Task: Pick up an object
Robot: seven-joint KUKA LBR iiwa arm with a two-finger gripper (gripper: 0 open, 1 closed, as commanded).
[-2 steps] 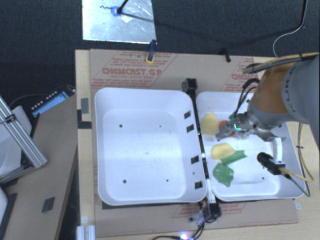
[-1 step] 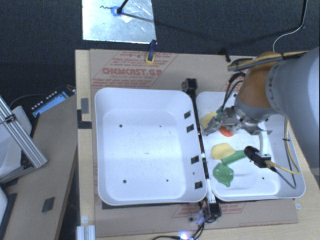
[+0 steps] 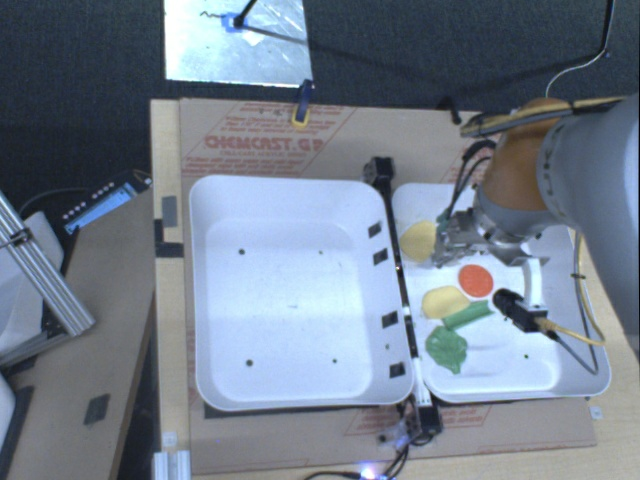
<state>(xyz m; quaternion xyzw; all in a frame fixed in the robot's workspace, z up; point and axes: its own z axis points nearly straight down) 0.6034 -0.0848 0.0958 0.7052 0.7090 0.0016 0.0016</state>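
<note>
In the right bin (image 3: 575, 368) lie several small toys. A pale yellow lump (image 3: 416, 238) rests near the bin's left wall. An orange-red disc (image 3: 477, 280) sits in the middle, and a yellow piece (image 3: 440, 301) lies just below it. A green stick (image 3: 467, 315) and a green leafy piece (image 3: 446, 349) lie nearer the front. My gripper (image 3: 448, 240) is low over the bin, right beside the pale yellow lump and above the disc. The wrist hides its tips, and I see nothing lifted.
The left bin (image 3: 215, 268) stands beside the right one, with a black divider with clips (image 3: 390, 268) between them. A black part with a yellow cable (image 3: 525, 315) hangs off the arm over the right bin. Cardboard (image 3: 260, 138) underlies both bins.
</note>
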